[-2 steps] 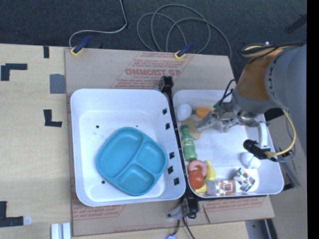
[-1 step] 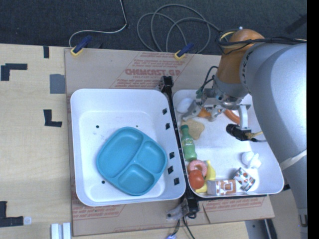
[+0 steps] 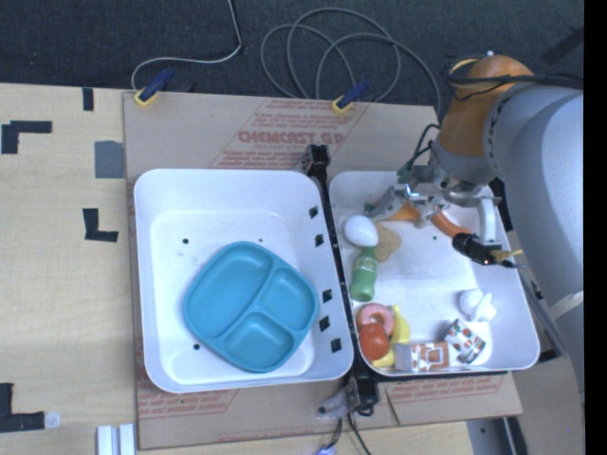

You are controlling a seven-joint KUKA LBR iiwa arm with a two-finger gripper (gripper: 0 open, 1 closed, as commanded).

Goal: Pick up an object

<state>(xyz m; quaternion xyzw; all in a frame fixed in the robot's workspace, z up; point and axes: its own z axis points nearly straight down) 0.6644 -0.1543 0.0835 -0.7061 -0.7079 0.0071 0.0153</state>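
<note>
Camera view, from my remote station. I see two white bins side by side on the desk (image 3: 66,254). The left bin (image 3: 161,197) carries a blue divided plate (image 3: 250,305), lying flat toward its near side.

The right bin (image 3: 512,320) holds the loose things. A white egg (image 3: 360,230) sits near the far-left corner, touching a tan lump (image 3: 387,243) beside it. Just below the egg lies a green bottle (image 3: 364,277). Lower still, a cluster: pink doughnut (image 3: 377,315), red tomato (image 3: 376,345), yellow banana (image 3: 401,326), all pressed together. A small printed carton (image 3: 429,355) lies along the near wall, with a patterned packet (image 3: 467,341) beside it. A white crumpled piece (image 3: 474,303) rests near the right wall. An orange carrot-like piece (image 3: 446,222) lies by the far edge, under the arm.

The arm (image 3: 531,140) comes in from the right, orange band high, wrist bent down over the far part of the right bin. The gripper (image 3: 413,197) hangs low near the carrot piece. I cannot tell how far it is open, nor whether it has hold of anything.
</note>
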